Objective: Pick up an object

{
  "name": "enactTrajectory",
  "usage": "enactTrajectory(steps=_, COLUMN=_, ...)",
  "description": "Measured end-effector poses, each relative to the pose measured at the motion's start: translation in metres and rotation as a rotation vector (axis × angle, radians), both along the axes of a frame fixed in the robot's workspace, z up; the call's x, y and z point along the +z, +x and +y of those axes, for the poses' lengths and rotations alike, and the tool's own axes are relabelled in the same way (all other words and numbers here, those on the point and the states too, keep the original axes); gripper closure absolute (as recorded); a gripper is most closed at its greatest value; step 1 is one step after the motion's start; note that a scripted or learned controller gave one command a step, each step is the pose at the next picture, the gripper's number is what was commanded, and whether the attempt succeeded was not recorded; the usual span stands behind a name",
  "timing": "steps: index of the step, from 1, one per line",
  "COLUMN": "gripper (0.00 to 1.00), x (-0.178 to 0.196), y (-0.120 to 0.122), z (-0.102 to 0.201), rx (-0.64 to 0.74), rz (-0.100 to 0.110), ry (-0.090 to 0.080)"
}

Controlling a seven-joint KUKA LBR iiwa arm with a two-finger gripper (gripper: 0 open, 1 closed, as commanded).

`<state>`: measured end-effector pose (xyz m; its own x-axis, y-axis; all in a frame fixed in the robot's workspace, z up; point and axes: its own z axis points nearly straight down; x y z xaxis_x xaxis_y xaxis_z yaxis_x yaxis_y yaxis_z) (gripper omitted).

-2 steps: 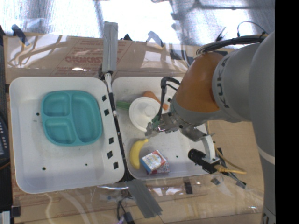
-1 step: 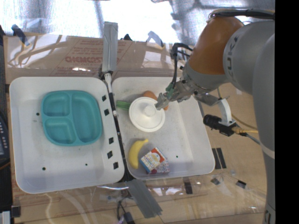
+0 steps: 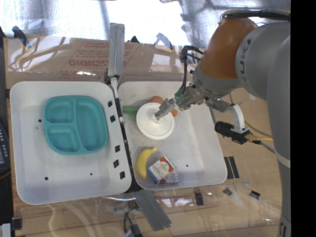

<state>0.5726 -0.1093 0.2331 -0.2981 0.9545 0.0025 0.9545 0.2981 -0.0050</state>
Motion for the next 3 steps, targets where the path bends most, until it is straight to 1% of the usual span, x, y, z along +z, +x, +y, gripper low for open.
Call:
enactTrajectory(steps=1, gripper=0.00, x=-0.122, y=-0.041, z=0.008, rx=-0.029, rz=0.003, ry=0.000)
enactTrajectory(steps=2, gripper=0.00, x=-0.044, y=-0.031, z=0.028, rx=-0.012, rz=0.000, ry=-0.001)
enactTrajectory(steps=3, gripper=0.00, x=-0.045, y=0.005, z=0.027, rx=-0.030, rz=0.002, ry=-0.001)
